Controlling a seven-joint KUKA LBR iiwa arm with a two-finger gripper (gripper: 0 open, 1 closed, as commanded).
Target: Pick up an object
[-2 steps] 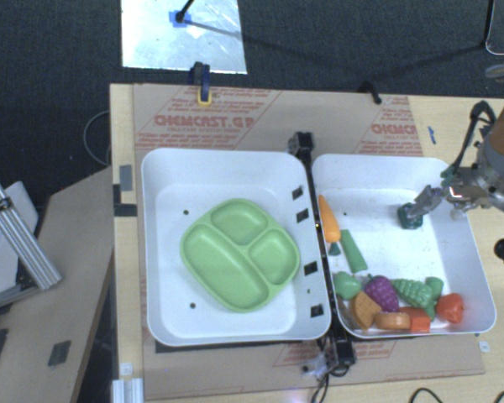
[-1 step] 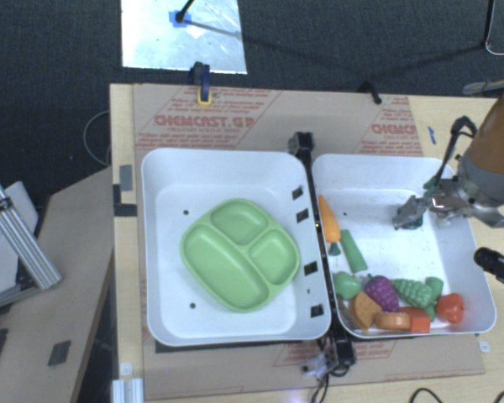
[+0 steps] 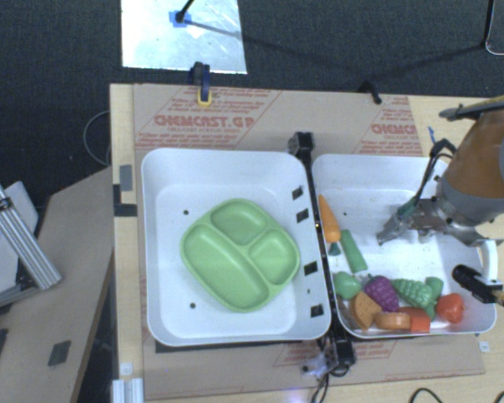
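**Inspector:** The arm (image 3: 487, 162) is reaching in from the right, its gripper (image 3: 392, 232) hanging over the middle of the right bin (image 3: 365, 175). The claw's state is not discernible; I cannot tell from this angle.

**Clerk:** And the objects for picking?

**Inspector:** They are lying crowded along the near wall of that bin: a green piece (image 3: 346, 285), a purple grape cluster (image 3: 381, 292), an orange block (image 3: 365, 309), a second orange piece (image 3: 393, 318), a knobbly green piece (image 3: 412, 292) and a red one (image 3: 450, 307). A carrot (image 3: 328, 218) and a green stick (image 3: 353, 252) are lying along the left wall, just beside the divider between the bins. Nothing is showing between the fingers.

**Clerk:** Open room?

**Inspector:** The far half of the right bin's floor is showing bare white, and the gripper is hovering over that stretch, apart from the pile. The near-edge pieces are touching one another and pressing close to the rim.

**Clerk:** The other bin?

**Inspector:** The left bin (image 3: 164, 225) is holding one green divided plate (image 3: 239, 254), sitting about centre, with bare floor all around it.

**Clerk:** Surface and surroundings?

**Inspector:** Both bins are resting on a brown printed board (image 3: 235, 116) on the bench. Beyond it, dark carpet (image 3: 50, 49) is showing, with a shiny square sheet (image 3: 181, 23) lying on it, and cables are running across the floor. A metal frame (image 3: 13, 225) is standing at the left.
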